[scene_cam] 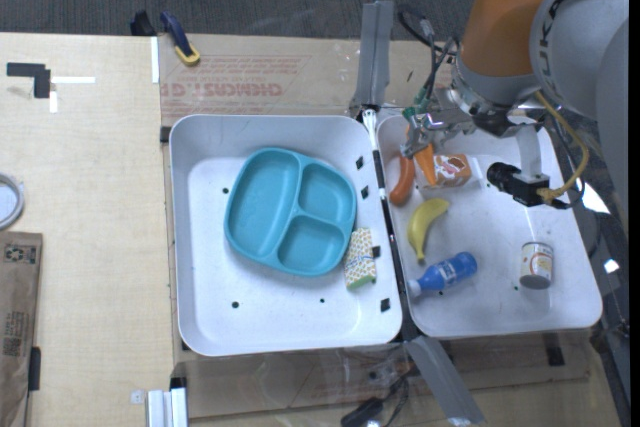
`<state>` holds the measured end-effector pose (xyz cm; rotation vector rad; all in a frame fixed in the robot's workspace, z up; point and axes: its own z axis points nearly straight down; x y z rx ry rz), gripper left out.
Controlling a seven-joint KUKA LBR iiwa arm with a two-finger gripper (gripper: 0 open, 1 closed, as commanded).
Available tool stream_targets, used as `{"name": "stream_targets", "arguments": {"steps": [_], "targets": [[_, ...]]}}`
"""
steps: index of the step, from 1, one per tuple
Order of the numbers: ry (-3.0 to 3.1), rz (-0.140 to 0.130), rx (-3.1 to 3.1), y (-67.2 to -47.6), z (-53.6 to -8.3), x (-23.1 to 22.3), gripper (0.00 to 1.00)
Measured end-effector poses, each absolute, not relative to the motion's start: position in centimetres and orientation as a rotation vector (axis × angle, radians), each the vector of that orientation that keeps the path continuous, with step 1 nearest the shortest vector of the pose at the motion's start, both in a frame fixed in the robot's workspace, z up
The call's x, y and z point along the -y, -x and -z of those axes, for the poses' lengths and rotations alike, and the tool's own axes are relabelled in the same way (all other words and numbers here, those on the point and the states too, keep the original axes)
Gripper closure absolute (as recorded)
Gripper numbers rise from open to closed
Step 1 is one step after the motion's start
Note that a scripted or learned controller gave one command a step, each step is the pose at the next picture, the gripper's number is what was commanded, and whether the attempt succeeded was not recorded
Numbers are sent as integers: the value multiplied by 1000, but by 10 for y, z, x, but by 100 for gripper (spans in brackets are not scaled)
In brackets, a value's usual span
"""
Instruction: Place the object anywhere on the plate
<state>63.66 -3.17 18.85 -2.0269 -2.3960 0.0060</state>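
Plate [290, 210] in left bin; arm bent over right bin, claw [420, 137] above sausage [402, 179], grip state unclear.

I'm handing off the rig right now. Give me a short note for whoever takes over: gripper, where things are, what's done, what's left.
Gripper: low over the right bin's far left corner, by the hot dog and orange packet; grasp state unclear.
Blue plate: in the left bin, nothing on it; a sponge lies beside it.
Also in the right bin: banana, blue bottle, can.
Done: no placement yet.
Left: pick an object, set it on the plate.
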Motion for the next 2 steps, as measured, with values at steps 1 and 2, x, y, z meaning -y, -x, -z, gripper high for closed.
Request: {"name": "stream_targets", "arguments": {"steps": [1,2], "targets": [[1807,-7,2565,-625,-188,-26,100],[1808,-7,2565,-625,-188,-25,0]]}}
